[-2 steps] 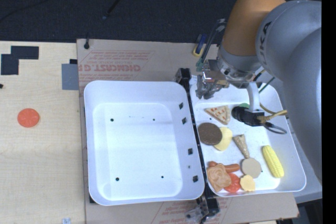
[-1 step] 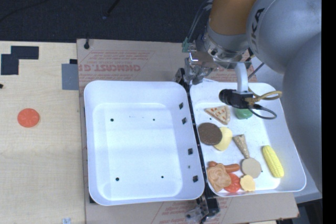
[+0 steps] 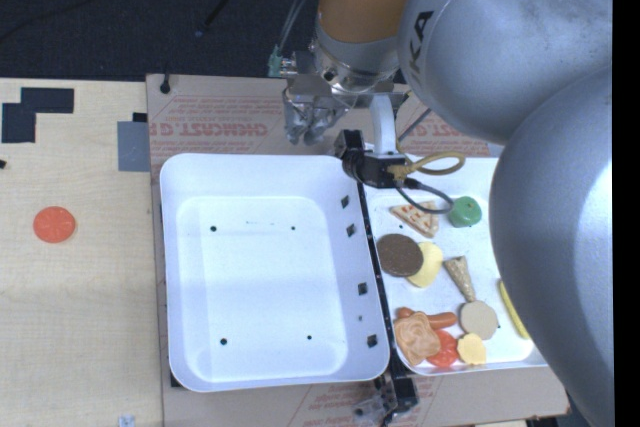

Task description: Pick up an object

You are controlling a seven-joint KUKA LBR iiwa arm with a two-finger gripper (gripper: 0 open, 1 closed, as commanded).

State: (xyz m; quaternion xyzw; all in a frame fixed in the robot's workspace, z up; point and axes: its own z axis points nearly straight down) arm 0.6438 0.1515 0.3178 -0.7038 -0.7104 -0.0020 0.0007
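While no single object is named by the task, the candidates all lie in the right bin [image 3: 500, 355], heaped toward the lower right of the frame. Nearest the bottom edge sit an orange, lumpy piece [image 3: 418, 333], a red round piece [image 3: 447, 350] and a small yellow piece [image 3: 471, 349], touching one another; they look like light plastic play food, stiff and somewhat slick, and crowding leaves little room for jaws to straddle any one of them. Just above, a tan round disc [image 3: 479, 318] and a cone-shaped piece [image 3: 460, 275] lie close together; the cone tapers, so a grip near its wide end would likely slip less. Higher still, a brown disc [image 3: 399, 255] lies flat with a pale yellow piece [image 3: 429, 264] touching its right edge; flat discs offer only a thin rim, so I judge them awkward to pinch from above. Farther up, a cracker-like wedge [image 3: 414, 217] and a green knob [image 3: 465, 211] sit more apart; the green knob looks the easiest target, being raised and free on most sides.

At the far end, in the upper middle of the frame, the gripper [image 3: 305, 127] hangs above the cardboard [image 3: 220, 120] beyond the left bin [image 3: 170, 265], well apart from every object. Whether its jaws are parted or closed I cannot tell; nothing is seen between them.
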